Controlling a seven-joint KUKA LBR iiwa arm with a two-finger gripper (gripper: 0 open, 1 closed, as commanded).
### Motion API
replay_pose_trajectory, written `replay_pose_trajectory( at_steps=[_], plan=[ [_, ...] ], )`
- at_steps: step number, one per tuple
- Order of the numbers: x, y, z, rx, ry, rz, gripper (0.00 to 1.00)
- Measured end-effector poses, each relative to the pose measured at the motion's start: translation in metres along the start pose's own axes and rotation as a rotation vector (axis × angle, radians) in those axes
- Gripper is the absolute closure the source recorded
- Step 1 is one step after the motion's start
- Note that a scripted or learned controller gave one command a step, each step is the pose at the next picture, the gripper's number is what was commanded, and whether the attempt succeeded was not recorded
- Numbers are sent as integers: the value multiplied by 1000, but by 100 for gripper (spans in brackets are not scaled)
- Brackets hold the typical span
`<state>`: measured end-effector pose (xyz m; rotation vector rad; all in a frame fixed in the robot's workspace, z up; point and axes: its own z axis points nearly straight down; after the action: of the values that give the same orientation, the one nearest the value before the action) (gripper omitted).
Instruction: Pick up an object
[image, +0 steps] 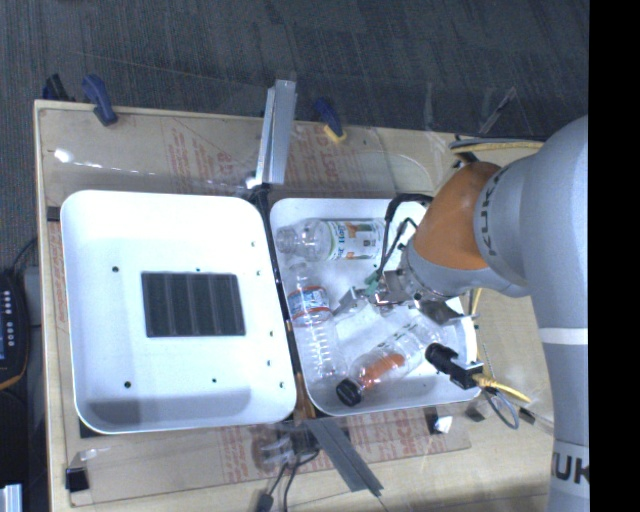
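Observation:
The right bin (290, 215) holds several clear plastic bottles. One with a pale label (335, 240) lies along the far wall. Another with a red and blue label (312, 322) lies along the left wall. A third with a black cap and orange contents (378, 370) lies near the front wall. My gripper (378, 292) is down in the middle of this bin, among the bottles, just right of the red-and-blue-labelled one. The wrist and orange band (450, 230) hide most of it.
The left bin (90, 230) has a dark ribbed rectangle (193, 304) on its floor. A metal bar (275, 130) stands behind the gap between the bins. Blue clamps (98, 98) grip the bench's far edge.

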<state>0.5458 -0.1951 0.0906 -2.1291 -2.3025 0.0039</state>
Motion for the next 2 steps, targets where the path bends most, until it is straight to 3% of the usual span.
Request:
replay_pose_trajectory(
  at_steps=[1,2],
  plan=[
    [0,0,-10,2,0,-4,100],
    [0,0,-10,2,0,-5,0]
  ],
)
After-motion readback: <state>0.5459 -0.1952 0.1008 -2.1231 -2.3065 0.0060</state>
